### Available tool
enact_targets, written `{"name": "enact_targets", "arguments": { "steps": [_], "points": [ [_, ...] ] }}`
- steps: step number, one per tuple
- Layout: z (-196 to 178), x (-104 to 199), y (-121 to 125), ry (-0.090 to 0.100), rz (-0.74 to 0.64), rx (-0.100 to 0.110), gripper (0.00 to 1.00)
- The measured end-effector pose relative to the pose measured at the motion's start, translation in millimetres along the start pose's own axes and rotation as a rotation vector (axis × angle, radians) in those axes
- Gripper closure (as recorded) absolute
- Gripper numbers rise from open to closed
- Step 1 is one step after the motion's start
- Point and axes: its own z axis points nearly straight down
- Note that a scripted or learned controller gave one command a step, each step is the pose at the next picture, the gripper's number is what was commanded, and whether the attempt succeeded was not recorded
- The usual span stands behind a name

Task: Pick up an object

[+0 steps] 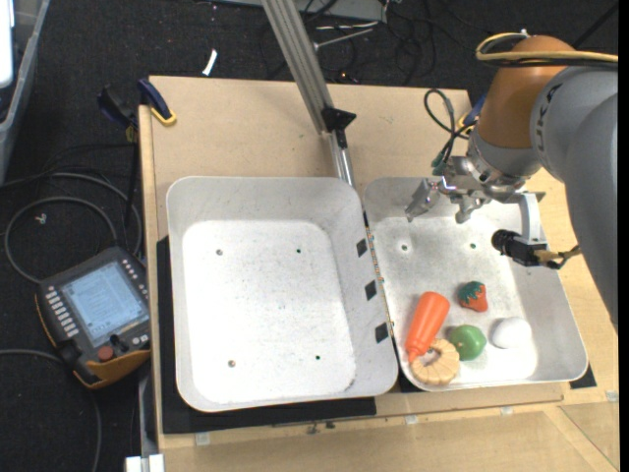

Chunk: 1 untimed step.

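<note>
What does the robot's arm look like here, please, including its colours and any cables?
The arm is smooth, rounded and grey, with a glossy orange band above the wrist. A yellowish cable loops over it, and thin dark cables hang beside it. The pincer is small, metallic and grey.

Two bins sit side by side on a bench [256,126]; the right bin [393,264] holds a carrot [428,321], strawberry [474,296], ball [510,333], lime [468,341] and biscuit [435,364], clustered near its front.

grey arm [580,116] reaches from the right, gripper [439,203] fingers spread, pointing down.
</note>
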Motion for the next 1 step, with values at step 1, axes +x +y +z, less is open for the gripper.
{"name": "enact_targets", "arguments": {
  "steps": [1],
  "points": [
    [39.0, 1.0, -0.3, 0.0, -0.001, 0.0, 0.0]
  ]
}}
